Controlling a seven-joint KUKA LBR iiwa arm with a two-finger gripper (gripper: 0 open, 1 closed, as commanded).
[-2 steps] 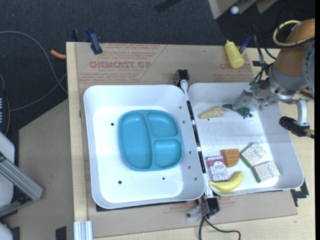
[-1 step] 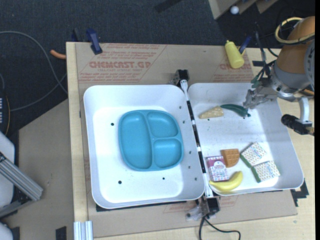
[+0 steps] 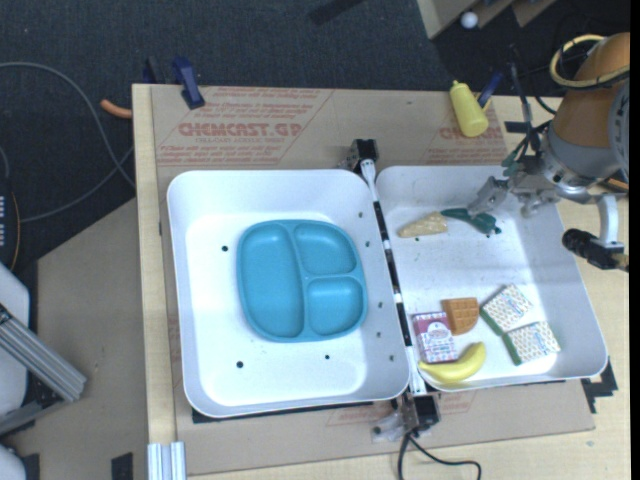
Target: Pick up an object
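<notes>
Over right bin [image 3: 580, 298], arm [image 3: 585, 138] angled down.

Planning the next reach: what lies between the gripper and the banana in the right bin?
In the camera view, mostly bare bin floor between the gripper and the banana, then the orange waffle-like piece just above the banana.

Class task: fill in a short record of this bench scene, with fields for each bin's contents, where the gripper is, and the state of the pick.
left bin: blue divided plate
right bin: tan flat piece, banana, waffle, red packet, two patterned packets
gripper: over the right bin's far end, right of the tan flat piece
pick state: nothing seen between the fingers
bench beyond bins: yellow bottle
</notes>
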